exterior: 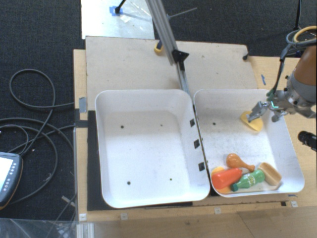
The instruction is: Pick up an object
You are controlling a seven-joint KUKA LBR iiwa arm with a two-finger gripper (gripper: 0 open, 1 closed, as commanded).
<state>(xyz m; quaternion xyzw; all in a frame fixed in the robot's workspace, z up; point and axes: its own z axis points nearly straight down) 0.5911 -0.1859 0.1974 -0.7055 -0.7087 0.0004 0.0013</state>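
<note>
The wooden tabletop (pixel 218 63) takes up most of the floor space, with a pale board laid over its far half and dark carpet all round it. On it sit two shallow white bins side by side. The left bin (pixel 106 133) is the larger-looking one from here. The right bin (pixel 290 152) holds all the toys. A slanting metal pole (pixel 161 21) comes down from twelve o'clock and ends at the seam between the bins.

The arm (pixel 304 76) comes in from three o'clock, its orange band just above the wrist, and the gripper (pixel 260 112) hangs over the far side of the right bin. I cannot tell how far apart the jaws stand, nor whether anything sits between them.

Just under the gripper tip lies a yellow wedge-shaped piece (pixel 252 123). At the bin's six o'clock edge a cluster is packed together: a red-orange carrot-like toy (pixel 226 175), a green bottle (pixel 249 180) touching it, a tan bread-like piece (pixel 271 173) at the right, and an orange drumstick shape (pixel 237 161) just behind them.

A handheld screen (pixel 6 175) lies on the carpet at nine o'clock among black cables (pixel 29 103). No writing is readable anywhere.
</note>
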